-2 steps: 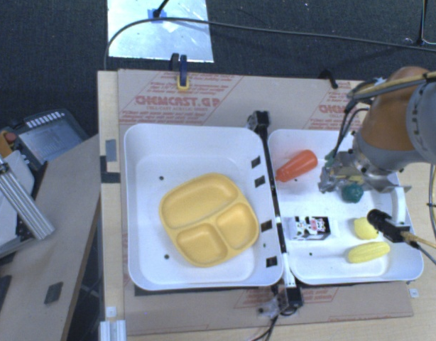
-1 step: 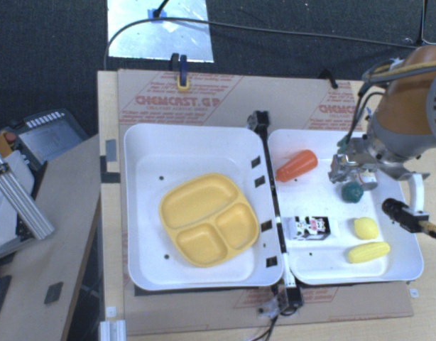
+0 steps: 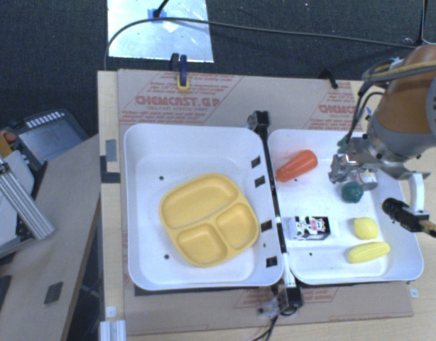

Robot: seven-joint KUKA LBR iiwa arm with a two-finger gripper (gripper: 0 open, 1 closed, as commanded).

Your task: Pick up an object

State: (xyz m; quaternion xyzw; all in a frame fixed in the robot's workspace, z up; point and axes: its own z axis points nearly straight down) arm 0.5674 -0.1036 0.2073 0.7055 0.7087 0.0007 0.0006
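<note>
From the camera above, we see the bench (image 3: 225, 91) carrying two white bins side by side; the left bin (image 3: 143, 190) holds a yellow tray (image 3: 207, 219) with three compartments, lying near its middle and turned at a slant.

The right bin (image 3: 410, 258) holds several small things; an orange carrot (image 3: 297, 165) lies near its upper left, tilted, apart from the rest; a teal ball (image 3: 352, 192) sits right of the carrot, toward the bin's middle; a small black-and-white box (image 3: 312, 226) lies near the divider between the bins; a lemon (image 3: 366, 227) sits right of the box, and a corn cob (image 3: 368, 252) lies just below the lemon, near the bin's lower right corner.

The arm (image 3: 410, 112) reaches in from the right, its orange band showing above the wrist; the jaws (image 3: 351, 177) hang over the right bin just above the ball, and we cannot tell whether they are released or clenched, since the metal parts blur together there; the ball appears just under them, but we cannot tell whether they touch it. A black part (image 3: 402, 215) of the rig juts in at the right, beside the lemon.

Beyond the bins, a blue and yellow clamp (image 3: 181, 73) grips the board's far edge; a cable (image 3: 275, 30) curves across the dark floor behind.
</note>
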